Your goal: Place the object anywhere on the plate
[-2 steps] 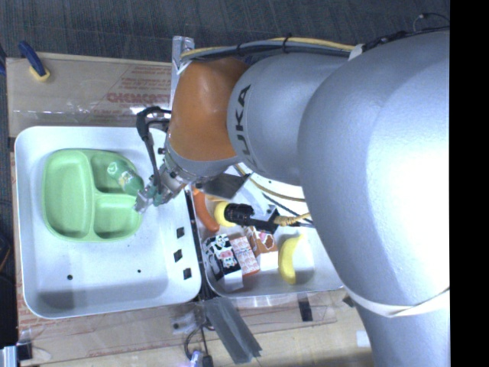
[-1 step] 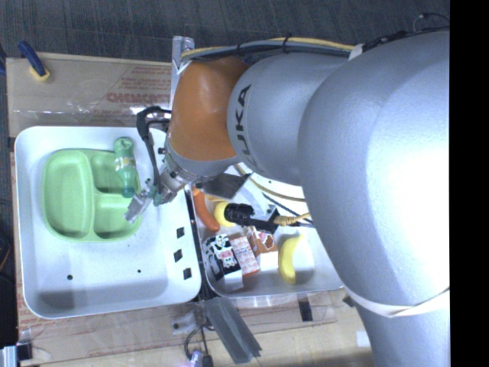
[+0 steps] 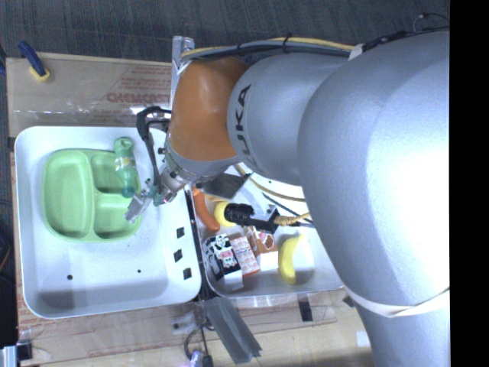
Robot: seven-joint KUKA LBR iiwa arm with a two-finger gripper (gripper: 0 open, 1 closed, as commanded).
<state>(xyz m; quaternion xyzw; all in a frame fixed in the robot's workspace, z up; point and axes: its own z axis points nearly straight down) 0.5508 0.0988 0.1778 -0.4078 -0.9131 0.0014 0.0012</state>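
1. A banana (image 3: 287,260) lies in the right bin (image 3: 325,280), well to the pincer's right.
2. A small printed carton (image 3: 243,254) lies beside it.
3. A blue clamp (image 3: 34,60) sits on the tabletop (image 3: 84,90), far upper-left of the pincer.

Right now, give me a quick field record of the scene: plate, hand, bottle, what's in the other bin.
plate: green divided plate in the left bin
hand: hand over the plate's right edge
bottle: clear green bottle lying on the plate's right part, just above the hand; whether it is gripped cannot be told
right bin: banana, carrot-like orange item, small boxes, partly hidden by the arm
task status: bottle lies over the plate; release not confirmed
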